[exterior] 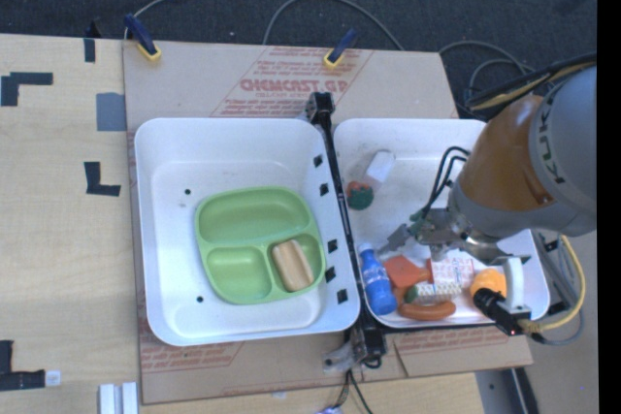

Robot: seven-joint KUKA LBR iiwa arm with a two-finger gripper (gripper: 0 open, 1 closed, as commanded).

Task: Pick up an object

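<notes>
Arm reaches in over the right bin; the orange wrist band and grey body sit above that bin's near half. Gripper hangs low over the clutter there. Jaw state: cannot tell; the metal parts at the tip blur together against the white floor.

Landmark: the blue bottle, lying against the right bin's left wall near the front corner. Just right of the bottle, an orange-red block. Right of and just in front of the bottle, a red sausage-shaped piece along the front wall. Further right, a white printed packet, then an orange round item. Well behind the bottle, a small green-and-red piece and a pale white block. Left of the bottle, across the divider, the left bin holds a green divided tray with a tan bread-like piece in its near right compartment.

Step in hand, by judgement: approach or descent onto the clutter; nothing visibly between the fingers. The likeliest target is the orange-red block, nearest the tip. The next move calls for a clean descent with fingers straddling one item, clear of the bottle and packet crowding it.

Hidden: the arm covers the right bin's far right portion. The fingertips are hard to resolve. The packet's print is unreadable.
</notes>
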